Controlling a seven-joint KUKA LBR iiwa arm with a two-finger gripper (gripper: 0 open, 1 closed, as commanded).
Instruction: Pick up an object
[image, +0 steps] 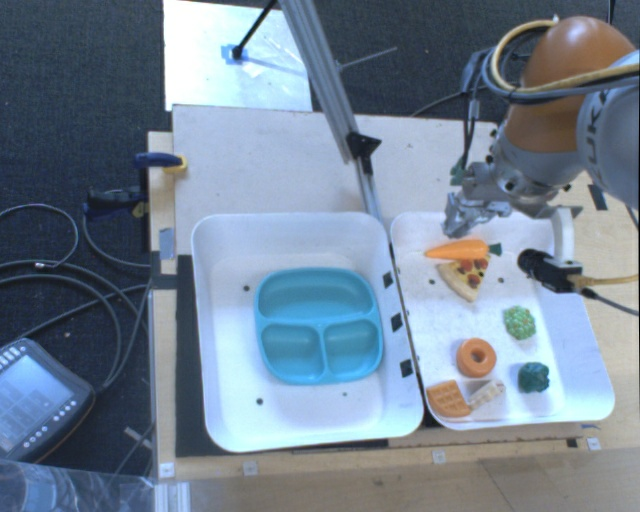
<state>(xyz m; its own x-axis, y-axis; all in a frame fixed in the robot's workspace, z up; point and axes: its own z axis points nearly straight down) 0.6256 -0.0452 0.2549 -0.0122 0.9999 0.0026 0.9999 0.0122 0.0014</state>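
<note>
Bench (270, 160) of pale board with 2 white bins (225, 400), dark carpet (70, 90) around, end effector (465, 215) grip state unclear.

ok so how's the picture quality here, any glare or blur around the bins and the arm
Camera view: even, bright light, with both white bins near washed out and a pale glare patch on the floor at top; the blue plate and the carrot stay crisp; the gripper looks soft and slightly blurred; the orange band carries a mild sheen; shadows are faint.
</note>
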